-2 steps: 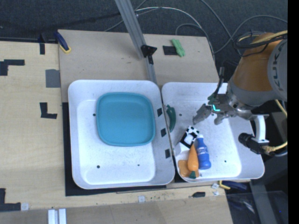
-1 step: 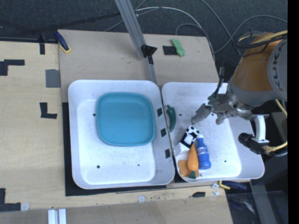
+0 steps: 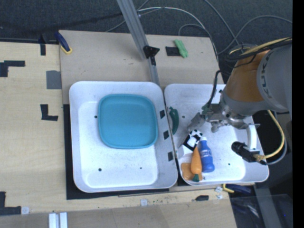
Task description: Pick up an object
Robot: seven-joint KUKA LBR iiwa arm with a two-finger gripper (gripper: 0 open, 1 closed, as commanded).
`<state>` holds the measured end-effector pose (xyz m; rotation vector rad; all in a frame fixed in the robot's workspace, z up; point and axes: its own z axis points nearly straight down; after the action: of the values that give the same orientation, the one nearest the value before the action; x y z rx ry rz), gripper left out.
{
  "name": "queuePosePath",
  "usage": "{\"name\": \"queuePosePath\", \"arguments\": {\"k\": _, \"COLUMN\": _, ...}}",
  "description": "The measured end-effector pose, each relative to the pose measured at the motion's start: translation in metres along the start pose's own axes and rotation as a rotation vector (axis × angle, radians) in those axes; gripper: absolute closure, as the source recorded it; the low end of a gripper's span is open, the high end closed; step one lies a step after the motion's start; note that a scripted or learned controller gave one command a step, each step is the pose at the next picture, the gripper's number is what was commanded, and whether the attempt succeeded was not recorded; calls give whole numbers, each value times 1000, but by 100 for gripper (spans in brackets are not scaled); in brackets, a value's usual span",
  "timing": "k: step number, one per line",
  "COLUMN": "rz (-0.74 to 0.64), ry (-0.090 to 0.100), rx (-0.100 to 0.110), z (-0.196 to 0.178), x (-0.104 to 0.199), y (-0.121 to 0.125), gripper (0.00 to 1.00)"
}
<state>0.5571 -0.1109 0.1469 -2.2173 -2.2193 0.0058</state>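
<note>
The right bin point(image 3: 233, 167) holds a blue bottle point(image 3: 205, 156) with a white cap, lying next to an orange carrot-shaped toy point(image 3: 196, 165) near the front left corner. A small black-and-white object point(image 3: 193, 139) lies just behind them. A dark green item point(image 3: 174, 119) leans on the bin's left wall. My gripper point(image 3: 196, 124) hangs low over the right bin, just behind the black-and-white object and to the right of the green item. Nothing can be seen held in it. The grey arm with its orange band point(image 3: 244, 82) covers the bin's back right part.
The left bin point(image 3: 76, 127) holds a teal square plate point(image 3: 127, 121). A slanted metal pole point(image 3: 137, 27) rises behind the bins. A green piece point(image 3: 181, 48) and a yellow-blue clip point(image 3: 64, 42) lie on the bench at the back. Cables run at the right.
</note>
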Motion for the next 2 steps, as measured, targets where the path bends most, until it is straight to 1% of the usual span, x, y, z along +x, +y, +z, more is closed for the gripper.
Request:
{"name": "queuePosePath", "arguments": {"k": 1, "rz": 0, "ry": 0, "rx": 0, "z": 53, "x": 1, "y": -1, "gripper": 0}}
{"name": "queuePosePath", "arguments": {"k": 2, "rz": 0, "ry": 0, "rx": -6, "z": 40, "x": 1, "y": 1, "gripper": 100}}
